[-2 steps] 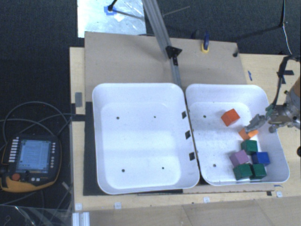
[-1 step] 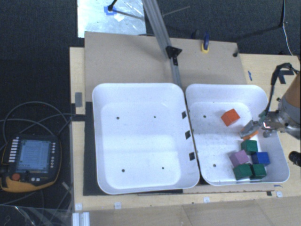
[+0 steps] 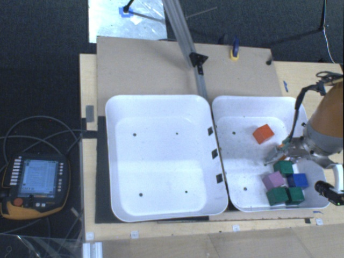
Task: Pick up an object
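White plastic forms both shallow bins, and the blocks all lie in the right bin (image 3: 236,109). An orange block (image 3: 263,134) sits alone near its middle, easy to reach from any side. The purple block (image 3: 274,180), blue block (image 3: 297,180) and green blocks (image 3: 285,196) crowd the near right corner, touching one another, which leaves little room for fingers. The gripper (image 3: 279,153) hangs low between the orange block and the cluster, likely choosing among them; whether it is spread or closed I cannot tell.

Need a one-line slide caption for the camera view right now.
Arm's tool low in the right bin above clustered green, purple and blue blocks; orange block sits apart.
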`<state>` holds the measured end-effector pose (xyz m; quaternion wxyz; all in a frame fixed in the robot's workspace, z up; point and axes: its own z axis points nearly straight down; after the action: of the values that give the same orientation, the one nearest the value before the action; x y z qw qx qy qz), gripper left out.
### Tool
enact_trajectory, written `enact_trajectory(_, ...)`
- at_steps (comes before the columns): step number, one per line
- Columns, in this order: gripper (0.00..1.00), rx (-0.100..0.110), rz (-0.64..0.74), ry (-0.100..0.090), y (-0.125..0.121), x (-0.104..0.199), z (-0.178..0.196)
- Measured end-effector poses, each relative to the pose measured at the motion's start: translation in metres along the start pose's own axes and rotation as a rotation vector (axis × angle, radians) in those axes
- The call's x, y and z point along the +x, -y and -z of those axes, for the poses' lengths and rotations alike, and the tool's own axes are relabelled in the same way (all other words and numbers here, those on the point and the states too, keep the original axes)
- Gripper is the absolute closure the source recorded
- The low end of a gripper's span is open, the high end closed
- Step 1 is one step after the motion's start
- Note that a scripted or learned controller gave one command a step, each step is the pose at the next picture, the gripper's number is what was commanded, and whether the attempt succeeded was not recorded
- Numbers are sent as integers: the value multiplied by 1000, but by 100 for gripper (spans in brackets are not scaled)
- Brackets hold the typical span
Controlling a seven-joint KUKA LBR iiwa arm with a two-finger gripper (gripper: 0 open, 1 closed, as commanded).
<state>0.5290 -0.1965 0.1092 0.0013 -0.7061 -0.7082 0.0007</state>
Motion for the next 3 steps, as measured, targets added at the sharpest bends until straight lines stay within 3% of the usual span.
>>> enact_trajectory(1, 100, -7, 1, 2, -2, -1, 14)
enact_trajectory(3, 100, -9, 2, 3, -12, 5, 115)
